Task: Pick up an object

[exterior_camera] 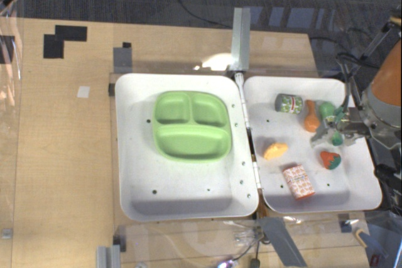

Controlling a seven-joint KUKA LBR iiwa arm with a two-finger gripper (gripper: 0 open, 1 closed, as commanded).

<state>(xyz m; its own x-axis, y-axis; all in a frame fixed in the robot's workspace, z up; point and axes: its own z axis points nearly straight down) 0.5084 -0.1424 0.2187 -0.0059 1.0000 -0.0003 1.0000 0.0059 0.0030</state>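
The right bin [358, 194] holds several small objects. A green-labelled can [289, 103] lies at the back, with an orange carrot [311, 116] and its green top beside it. A yellow-orange piece [275, 150] lies near the bin's left wall, and a red patterned box [298, 181] sits toward the front. A red and green toy [331, 160] rests on the right side. My gripper [335, 134] hangs low over the right part of this bin, between the carrot's top and the red and green toy. Something small and green shows right at its tip.
The left bin [135, 198] bears a green divided plate [191, 124]. A metal post [241, 41] stands behind the seam between the bins. The grey arm with its orange band [386, 81] comes in over the right bin's right rim. Cables lie beyond the bench.
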